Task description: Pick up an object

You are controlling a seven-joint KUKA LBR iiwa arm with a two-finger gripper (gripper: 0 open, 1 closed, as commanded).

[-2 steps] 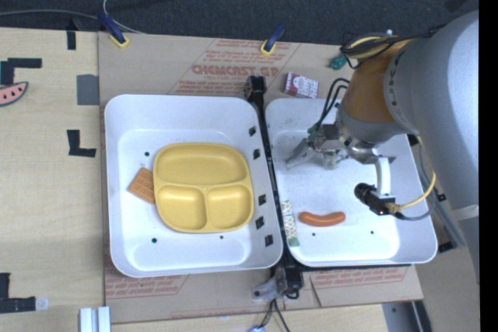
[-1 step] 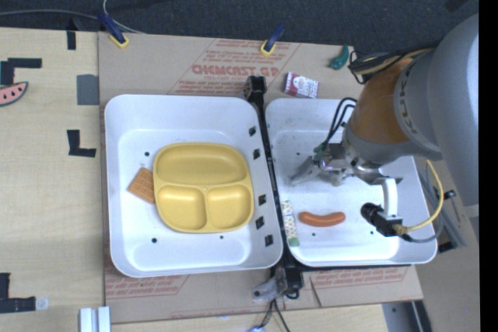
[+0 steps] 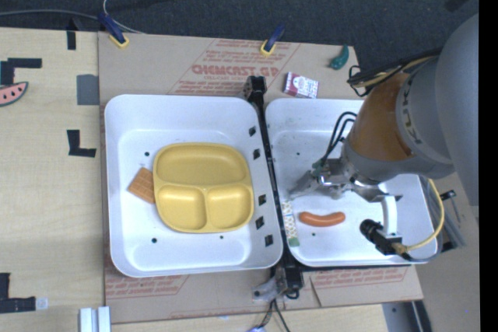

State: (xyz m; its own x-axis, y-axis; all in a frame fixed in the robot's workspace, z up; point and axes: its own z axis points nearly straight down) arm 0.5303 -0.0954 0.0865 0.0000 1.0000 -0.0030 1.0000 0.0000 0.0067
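Cardboard sheet (image 3: 226, 68) covered the bench under both bins, with red print along its top part and two yellow-and-blue clamps (image 3: 116, 33) at its upper edge. Far left, bare wood showed some black tape marks. Left bin (image 3: 124, 167), white and shallow, held a yellow divided plate (image 3: 204, 186) with three compartments, lying flat near the middle. Just left of the plate, a brown cracker-like square (image 3: 142, 184) poked out from under the plate's edge, touching it. A black divider strip (image 3: 261, 159) ran between the two bins. Above it, on the cardboard, lay a small red-and-white packet (image 3: 299, 85), and farther right a small teal piece (image 3: 339, 57). Right bin (image 3: 311, 253) held a small printed strip (image 3: 289, 225) against its left wall, and beside that an orange-red sausage (image 3: 321, 219), lying flat on the bin floor near the front, long side running left to right. Gripper (image 3: 307, 183) hung over the right bin's middle, above and just left of the sausage, apart from it, nothing between the fingers. Whether the fingers were spread or pressed together could not be told; they read as a grey blur pointing left. Behind it rose the orange band (image 3: 377, 120) and the grey arm (image 3: 451, 105), coming in from the right, with black cables looped along the wrist. A white bracket with a black fitting (image 3: 381, 233) hung near the bin's front right.
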